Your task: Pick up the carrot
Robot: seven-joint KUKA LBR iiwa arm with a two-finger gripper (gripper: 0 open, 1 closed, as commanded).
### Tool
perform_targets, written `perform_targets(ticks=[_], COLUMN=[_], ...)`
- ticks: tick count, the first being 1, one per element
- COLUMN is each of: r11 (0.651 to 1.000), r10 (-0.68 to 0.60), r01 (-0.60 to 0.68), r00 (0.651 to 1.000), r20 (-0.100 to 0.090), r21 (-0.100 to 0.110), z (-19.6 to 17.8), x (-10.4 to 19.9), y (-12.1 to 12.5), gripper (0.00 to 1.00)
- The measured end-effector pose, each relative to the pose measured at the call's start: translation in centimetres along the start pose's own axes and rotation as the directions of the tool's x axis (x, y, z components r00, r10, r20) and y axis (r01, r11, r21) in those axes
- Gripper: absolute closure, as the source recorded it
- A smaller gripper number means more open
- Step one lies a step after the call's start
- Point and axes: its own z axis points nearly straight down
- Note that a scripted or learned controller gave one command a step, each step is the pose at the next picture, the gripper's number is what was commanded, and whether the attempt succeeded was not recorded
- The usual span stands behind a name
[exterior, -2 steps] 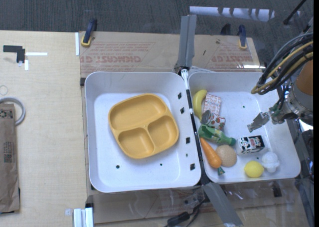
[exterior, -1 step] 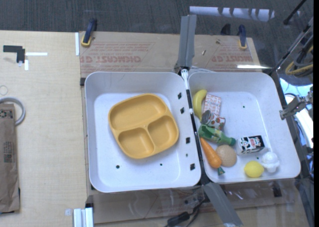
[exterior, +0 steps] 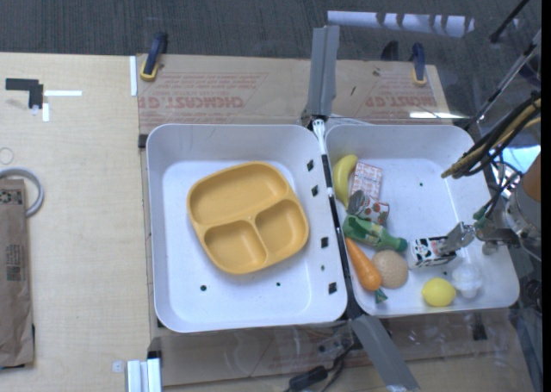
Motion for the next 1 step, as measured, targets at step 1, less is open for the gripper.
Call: perform_targets(ticks=[1], r11=[1.000], r10=[0.006], r01=[-0.006], r00=[1.000], r20=[0.007], r21=[-0.003], z=[-8.47], x=[0.76], y=[8.99], gripper=[0.00])
